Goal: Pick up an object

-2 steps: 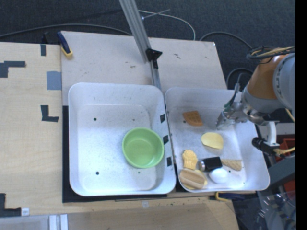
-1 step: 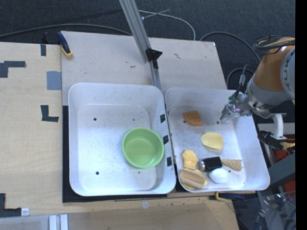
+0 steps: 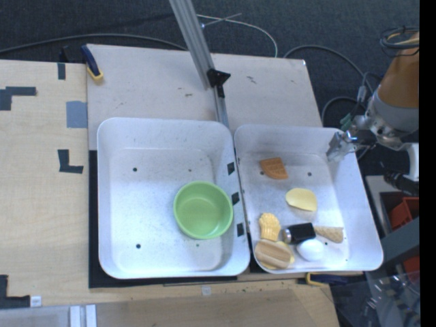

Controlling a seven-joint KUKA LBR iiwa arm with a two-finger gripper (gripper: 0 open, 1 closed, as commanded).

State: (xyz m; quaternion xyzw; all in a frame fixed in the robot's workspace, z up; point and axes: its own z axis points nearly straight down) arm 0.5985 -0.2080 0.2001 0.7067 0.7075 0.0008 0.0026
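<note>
My claw (image 3: 338,145) hangs over the right bin's (image 3: 361,203) far right rim, carrying nothing; whether it is apart or together I cannot tell. No pick has begun, I judge: this is the approach. The food pieces lie below me in this bin: a waffle (image 3: 274,168), a yellow chip (image 3: 301,199), and a tight cluster at the near edge. The green bowl (image 3: 203,210) sits in the left bin (image 3: 116,182). Next I should move in over a piece standing clear, like the chip, and descend.

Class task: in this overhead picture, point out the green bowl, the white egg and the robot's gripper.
green bowl (image 3: 203,210): camera view, on the bowl's inner floor.
white egg (image 3: 312,250): camera view, on the egg's top.
gripper (image 3: 338,146): camera view, at the fingertips over the right bin's rim.
</note>
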